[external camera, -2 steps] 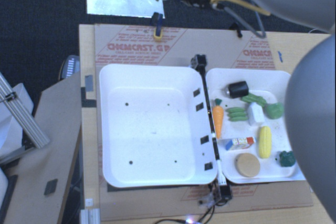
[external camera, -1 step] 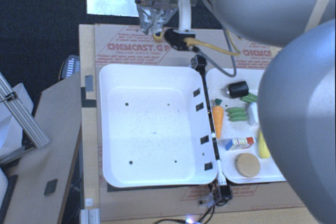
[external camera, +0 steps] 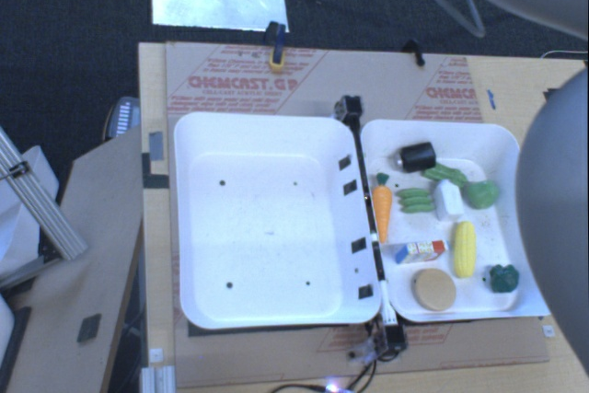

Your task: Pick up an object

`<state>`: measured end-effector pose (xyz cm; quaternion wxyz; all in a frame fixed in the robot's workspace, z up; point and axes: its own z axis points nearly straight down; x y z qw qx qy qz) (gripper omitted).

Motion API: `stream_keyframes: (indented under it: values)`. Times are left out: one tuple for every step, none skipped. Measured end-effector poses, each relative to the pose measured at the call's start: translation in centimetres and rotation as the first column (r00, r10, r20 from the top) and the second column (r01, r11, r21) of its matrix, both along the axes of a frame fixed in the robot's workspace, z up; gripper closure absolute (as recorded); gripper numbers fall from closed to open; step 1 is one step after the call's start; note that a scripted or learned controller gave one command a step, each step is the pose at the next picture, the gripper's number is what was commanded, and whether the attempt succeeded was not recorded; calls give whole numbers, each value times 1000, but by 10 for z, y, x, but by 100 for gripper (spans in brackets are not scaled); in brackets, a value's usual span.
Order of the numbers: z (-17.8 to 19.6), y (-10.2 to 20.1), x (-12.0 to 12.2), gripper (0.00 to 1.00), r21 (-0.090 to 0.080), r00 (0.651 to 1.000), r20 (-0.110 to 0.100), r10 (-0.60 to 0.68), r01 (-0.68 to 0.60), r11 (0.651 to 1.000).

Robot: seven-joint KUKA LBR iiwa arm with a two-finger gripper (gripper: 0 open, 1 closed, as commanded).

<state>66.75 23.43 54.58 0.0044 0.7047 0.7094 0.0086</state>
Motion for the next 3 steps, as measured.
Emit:
stream_keyframes:
  values:
    - [-121,-1,0,100,-9,1000,-28,-7,7,1000]
    - [-106,0,1,100,-5,1000,-16,-3,3,1000]
    - [-89,-8,1,100,-5,1000,-15,-6,6,1000]
